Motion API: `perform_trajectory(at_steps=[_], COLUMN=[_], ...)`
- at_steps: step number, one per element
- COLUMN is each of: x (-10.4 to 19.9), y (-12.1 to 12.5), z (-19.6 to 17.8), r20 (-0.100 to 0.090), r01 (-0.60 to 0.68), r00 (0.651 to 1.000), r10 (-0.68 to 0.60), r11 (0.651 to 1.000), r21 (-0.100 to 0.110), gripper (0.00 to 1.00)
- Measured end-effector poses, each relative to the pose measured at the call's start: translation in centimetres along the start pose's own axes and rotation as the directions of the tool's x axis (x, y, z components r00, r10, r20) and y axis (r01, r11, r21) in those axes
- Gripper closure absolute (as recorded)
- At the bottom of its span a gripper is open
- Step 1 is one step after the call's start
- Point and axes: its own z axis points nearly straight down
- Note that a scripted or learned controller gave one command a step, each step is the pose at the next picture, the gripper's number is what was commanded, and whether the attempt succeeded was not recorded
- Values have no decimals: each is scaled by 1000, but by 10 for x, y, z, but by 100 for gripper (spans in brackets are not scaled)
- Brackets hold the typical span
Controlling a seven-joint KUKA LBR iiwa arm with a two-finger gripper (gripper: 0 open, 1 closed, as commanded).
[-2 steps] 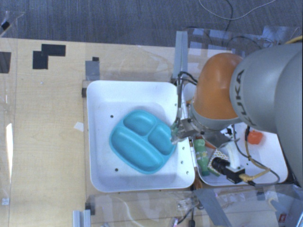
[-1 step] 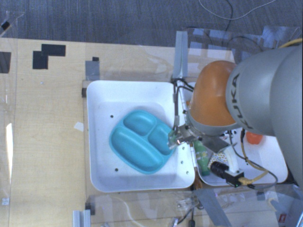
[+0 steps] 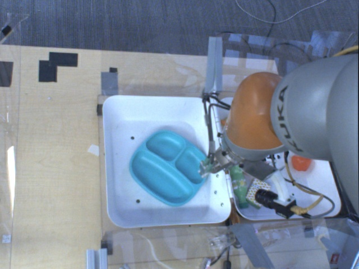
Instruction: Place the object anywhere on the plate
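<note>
A small pale green thing [image 3: 208, 166] sits at the right edge of the blue plate [image 3: 168, 167], at the tip of the gripper [image 3: 213, 164]. I cannot tell if the gripper has hold of it. The plate lies in the left white bin [image 3: 120, 122], near the middle of the frame. The big grey arm [image 3: 320, 111] fills the right side. A green bottle [image 3: 238, 184] and an orange thing [image 3: 301, 162] lie in the right bin [image 3: 325, 206].
</note>
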Motion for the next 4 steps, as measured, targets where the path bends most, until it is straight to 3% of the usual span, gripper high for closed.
perform_trajectory(at_steps=[1,2,3,4], x=[4,15,58,12], y=[2,41,29,17], z=[0,-25,80,-79], r20=[0,1,-2,3], r01=[299,437,377,545], r00=[954,900,926,839], r10=[-299,-437,-377,-545], r11=[954,900,926,839], r21=[0,-1,0,-3], gripper=[100,100,100,100])
